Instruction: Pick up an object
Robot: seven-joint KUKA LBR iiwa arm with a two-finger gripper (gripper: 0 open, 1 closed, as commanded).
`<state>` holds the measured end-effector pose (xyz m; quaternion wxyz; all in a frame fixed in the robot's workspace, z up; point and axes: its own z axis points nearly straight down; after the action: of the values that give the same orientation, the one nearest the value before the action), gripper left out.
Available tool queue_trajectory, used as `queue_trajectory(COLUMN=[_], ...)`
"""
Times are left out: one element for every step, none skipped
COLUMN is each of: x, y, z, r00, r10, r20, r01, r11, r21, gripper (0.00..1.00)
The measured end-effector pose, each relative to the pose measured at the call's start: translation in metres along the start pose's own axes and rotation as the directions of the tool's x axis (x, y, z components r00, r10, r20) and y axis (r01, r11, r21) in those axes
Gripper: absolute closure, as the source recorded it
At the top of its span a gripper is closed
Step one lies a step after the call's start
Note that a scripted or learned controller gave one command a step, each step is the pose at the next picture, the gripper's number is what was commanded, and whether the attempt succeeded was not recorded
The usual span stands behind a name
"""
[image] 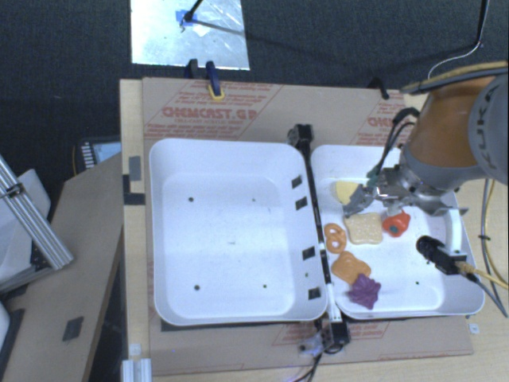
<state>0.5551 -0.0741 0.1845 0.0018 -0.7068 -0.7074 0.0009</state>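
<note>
1. Two shallow white bins are seen side by side on a cardboard-covered bench (238,106): the left bin (159,213) fills the centre of the frame, and the right bin (457,293) lies at the right.
2. The arm (457,126), grey with an orange band, is seen entering from the upper right of the frame and is bent down over the right bin.
3. The gripper (358,204) is seen low over the upper left part of the right bin, between a pale yellow round piece (344,190) and a toast-shaped toy slice (365,228); whether it is open or closed cannot be told, and nothing is seen held in it.
4. An orange-red toy (395,224) is seen just right of the slice, below the wrist.
5. An orange pretzel-shaped toy (334,236) is placed near the bin's left wall, left of the slice.
6. An orange lump (349,267) is seen below the pretzel, and a purple toy (365,291) lies just beside it, lower right.
7. A black cylindrical part (436,253) with cabling is seen over the bin's right side.
8. A shiny foil sheet (189,21) is seen at the upper left of the frame.
</note>
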Motion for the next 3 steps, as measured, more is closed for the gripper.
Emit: queue_trajectory(x=[-0.009, -0.01, 0.017], y=[-0.037, -0.019, -0.006], z=[-0.001, 0.102, -0.006], r00=[1.0, 1.0, 1.0], r10=[0.001, 0.0, -0.006], r20=[0.001, 0.006, 0.001], r01=[-0.001, 0.0, 0.006], r11=[1.0, 1.0, 1.0], r21=[-0.002, -0.011, -0.017], gripper=[0.0, 0.0, 0.0])
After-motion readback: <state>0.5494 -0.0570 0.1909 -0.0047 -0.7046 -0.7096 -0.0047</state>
